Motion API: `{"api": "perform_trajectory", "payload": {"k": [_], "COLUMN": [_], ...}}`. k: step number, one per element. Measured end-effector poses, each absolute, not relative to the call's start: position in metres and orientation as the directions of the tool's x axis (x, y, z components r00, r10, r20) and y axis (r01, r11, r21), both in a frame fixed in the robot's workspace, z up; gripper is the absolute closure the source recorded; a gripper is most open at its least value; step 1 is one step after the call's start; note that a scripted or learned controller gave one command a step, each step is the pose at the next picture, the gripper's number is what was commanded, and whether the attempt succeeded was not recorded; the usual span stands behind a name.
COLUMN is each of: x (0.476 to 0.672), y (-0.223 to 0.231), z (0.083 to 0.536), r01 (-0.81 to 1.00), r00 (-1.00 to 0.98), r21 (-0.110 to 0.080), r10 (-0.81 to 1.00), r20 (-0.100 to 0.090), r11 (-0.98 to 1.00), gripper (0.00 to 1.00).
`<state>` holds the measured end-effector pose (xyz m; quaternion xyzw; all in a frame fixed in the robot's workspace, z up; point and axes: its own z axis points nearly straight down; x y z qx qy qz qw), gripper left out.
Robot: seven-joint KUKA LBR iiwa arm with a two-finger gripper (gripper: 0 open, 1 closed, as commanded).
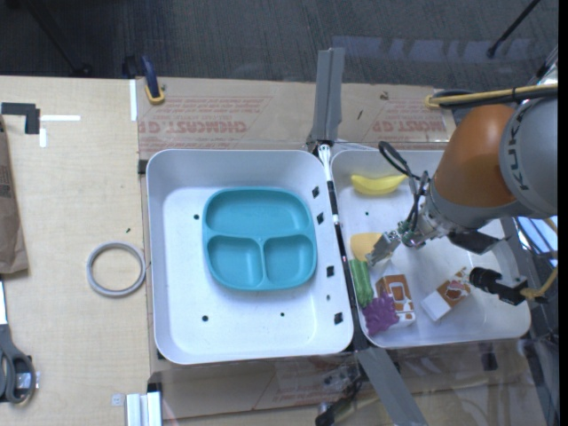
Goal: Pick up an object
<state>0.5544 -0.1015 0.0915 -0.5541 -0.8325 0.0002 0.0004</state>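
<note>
A wooden bench (pixel 71 238) seen from above carries two shallow white bins side by side. The left bin (pixel 169 264) holds a teal divided plate (pixel 261 238) with three compartments, lying near the bin's middle. The right bin (pixel 497 322) holds several small objects. A yellow banana (pixel 379 183) lies near its far edge. A yellow block (pixel 364 243) sits by its left wall, with green stalks (pixel 361 282) just below it along that wall and a purple bunch of grapes (pixel 380 312) at the near left corner. An orange and white box (pixel 397 295) lies beside the grapes, and a small red and white carton (pixel 451 293) lies toward the near right. The grey arm with its orange band (pixel 475 162) reaches over the right bin, and its gripper (pixel 383 248) hangs just beside the yellow block. Whether the jaws are open or closed cannot be told. A grey tape ring (pixel 116 268) lies on the bench left of the bins.
</note>
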Motion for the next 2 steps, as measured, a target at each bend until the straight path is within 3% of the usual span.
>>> {"api": "perform_trajectory", "payload": {"k": [1, 2], "x": [0.619, 0.645], "y": [-0.109, -0.109], "z": [0.092, 0.096], "r01": [0.938, 0.603], "r00": [-0.347, -0.797], "r21": [0.001, 0.002], "r10": [0.938, 0.603], "r20": [-0.001, -0.004], "r11": [0.347, 0.797], "gripper": [0.0, 0.0]}}
